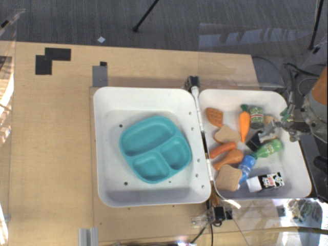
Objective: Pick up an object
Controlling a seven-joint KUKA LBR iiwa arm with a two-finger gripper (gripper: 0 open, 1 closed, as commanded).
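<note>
At the right bin's point(294, 160) three o'clock rim, the gripper point(287, 121) hangs above toys; whether it is spread or closed, I cannot tell. A carrot point(244, 125) lies at its nine o'clock, near.

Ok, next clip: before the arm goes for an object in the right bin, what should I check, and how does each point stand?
1. Objects present in right bin: ok; carrot, green bottle and milk carton lie there.
2. End effector over right bin: ok, at its right edge.
3. Anything held: cannot tell.
4. Targets well separated: not ok; items crowd together mid-bin.
5. Left bin holds only the teal tray: ok.
</note>
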